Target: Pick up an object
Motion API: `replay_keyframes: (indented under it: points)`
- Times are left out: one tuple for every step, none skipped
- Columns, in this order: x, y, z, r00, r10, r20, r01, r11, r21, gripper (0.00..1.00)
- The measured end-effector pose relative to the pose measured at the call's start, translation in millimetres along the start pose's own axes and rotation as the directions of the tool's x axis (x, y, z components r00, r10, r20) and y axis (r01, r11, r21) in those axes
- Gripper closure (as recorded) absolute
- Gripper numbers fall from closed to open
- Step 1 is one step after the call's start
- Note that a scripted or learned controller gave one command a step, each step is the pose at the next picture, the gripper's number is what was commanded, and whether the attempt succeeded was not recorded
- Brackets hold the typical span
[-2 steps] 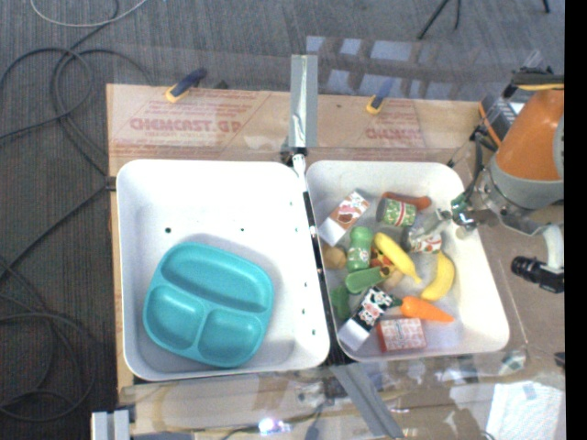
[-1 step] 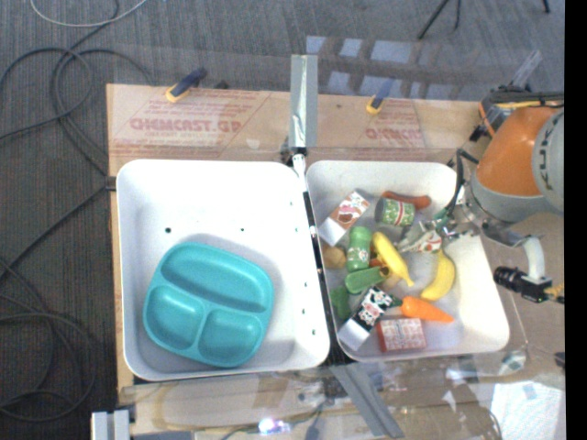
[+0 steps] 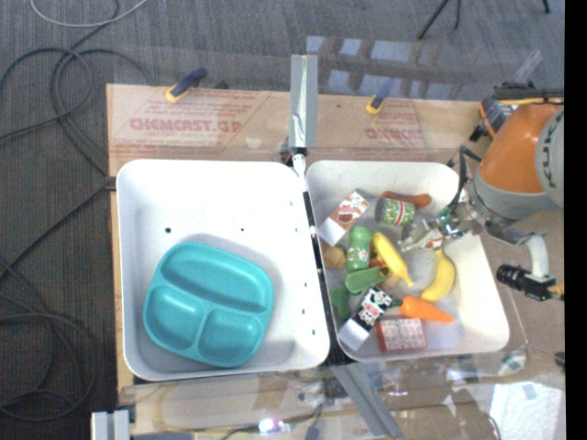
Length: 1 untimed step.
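- The bench (image 3: 183, 122) is a wooden board with red printing, and it carries both bins side by side.
- The left bin (image 3: 183, 181) is a shallow white tray holding a single item.
- The right bin (image 3: 477, 314) is the same kind of white tray, and a heap of toy food crowds its middle.
- The arm (image 3: 523, 159) comes in from the right, its orange band sitting over the right bin's upper right corner.
- A teal divided plate (image 3: 209, 302) with three compartments lies in the lower part of the left bin.
- The gripper (image 3: 431, 236) reaches down into the right bin (I cannot tell whether it is parted or closed, since the tip blurs into the clutter), close beside the two bananas and just below the can.
- A yellow banana (image 3: 441, 278) lies right of centre in the right bin, just below the gripper.
- A second banana (image 3: 392, 258) lies left of it, slanted, touching the green pieces.
- An orange carrot (image 3: 426, 311) lies below the bananas.
- A red box (image 3: 401, 335) sits near the front wall, just under the carrot.
- A green-labelled can (image 3: 396, 210) with a red end lies on its side near the back wall.
- A small carton (image 3: 349, 211) with a red picture lies left of the can.
- A black-and-white carton (image 3: 364, 314) lies near the front left.
- Green vegetable pieces (image 3: 359, 262) sit at the heap's left.
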<state>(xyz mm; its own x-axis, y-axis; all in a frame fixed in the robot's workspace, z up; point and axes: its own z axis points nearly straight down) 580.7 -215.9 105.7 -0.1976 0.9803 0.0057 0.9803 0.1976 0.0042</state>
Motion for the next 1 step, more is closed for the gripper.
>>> replay_keyframes:
  points:
    - [77.5,-46.0,-114.6,0.988,0.157,0.006,-0.157,0.988,0.006,1.00]
